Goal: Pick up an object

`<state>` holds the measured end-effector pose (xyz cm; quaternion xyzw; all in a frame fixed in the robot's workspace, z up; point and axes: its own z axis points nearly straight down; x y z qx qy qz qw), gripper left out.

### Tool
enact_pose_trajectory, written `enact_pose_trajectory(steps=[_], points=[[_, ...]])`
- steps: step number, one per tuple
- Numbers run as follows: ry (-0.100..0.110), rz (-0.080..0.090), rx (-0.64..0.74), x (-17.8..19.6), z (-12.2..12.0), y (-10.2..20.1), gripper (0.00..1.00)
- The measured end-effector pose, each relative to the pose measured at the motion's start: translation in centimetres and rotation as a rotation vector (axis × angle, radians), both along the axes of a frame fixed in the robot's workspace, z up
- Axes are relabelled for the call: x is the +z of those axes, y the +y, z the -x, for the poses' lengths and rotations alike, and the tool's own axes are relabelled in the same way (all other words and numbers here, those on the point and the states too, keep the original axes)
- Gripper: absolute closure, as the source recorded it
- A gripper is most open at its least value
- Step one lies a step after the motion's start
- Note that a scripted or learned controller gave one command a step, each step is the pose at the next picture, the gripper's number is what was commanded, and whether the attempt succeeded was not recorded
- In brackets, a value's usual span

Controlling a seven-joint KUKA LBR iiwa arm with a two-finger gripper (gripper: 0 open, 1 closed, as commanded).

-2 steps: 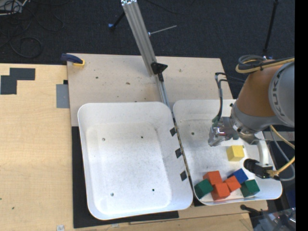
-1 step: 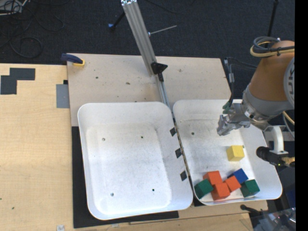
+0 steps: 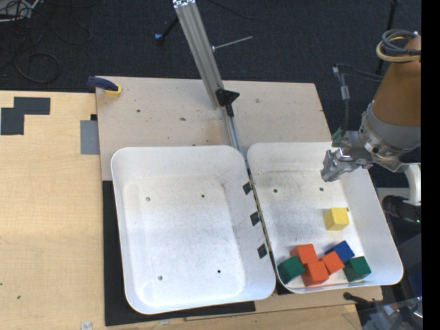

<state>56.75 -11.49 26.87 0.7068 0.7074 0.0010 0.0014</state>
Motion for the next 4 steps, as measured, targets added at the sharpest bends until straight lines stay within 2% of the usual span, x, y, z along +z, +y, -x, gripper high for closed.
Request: enact_pose_trajectory(steps=[1, 3, 4], points=[[0.008, -0.002, 0.001, -1.1, 1.2, 4.0, 1.00], [0.010, -0.003, 0.004, -2.9, 4.8, 14.5, 1.00], [0.007, -0.002, 0.004, -2.9, 4.7, 19.3, 1.00]])
